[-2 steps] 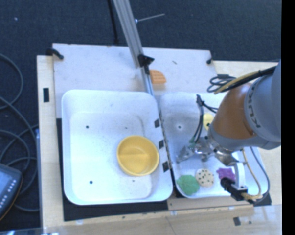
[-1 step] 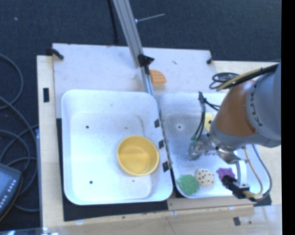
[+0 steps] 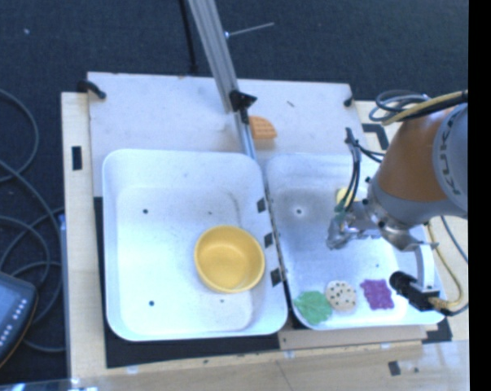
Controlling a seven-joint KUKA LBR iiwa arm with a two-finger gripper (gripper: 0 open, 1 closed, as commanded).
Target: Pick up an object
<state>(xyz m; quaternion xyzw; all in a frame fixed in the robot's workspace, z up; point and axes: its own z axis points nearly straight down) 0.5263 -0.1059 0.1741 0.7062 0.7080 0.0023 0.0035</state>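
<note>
The two shallow white bins sit side by side on the worktop (image 3: pixel 172 112), which keeps loose things corralled where the arm can reach them. The left bin (image 3: pixel 131 218) holds a round yellow plastic bowl (image 3: pixel 229 257) toward its near right. The right bin (image 3: pixel 310 194) carries three small pieces along its near edge: a green leafy-looking piece (image 3: pixel 313 305), a pale speckled round biscuit-like piece (image 3: pixel 340 296) and a purple ragged piece (image 3: pixel 378 293). The pincer (image 3: pixel 339 236) hangs over the middle of the right bin, pointing down, and whether it is released or clenched I cannot tell at this blur; nothing is visible within it. The three pieces lie near it, on its near side, the speckled one probably the most directly below.
</note>
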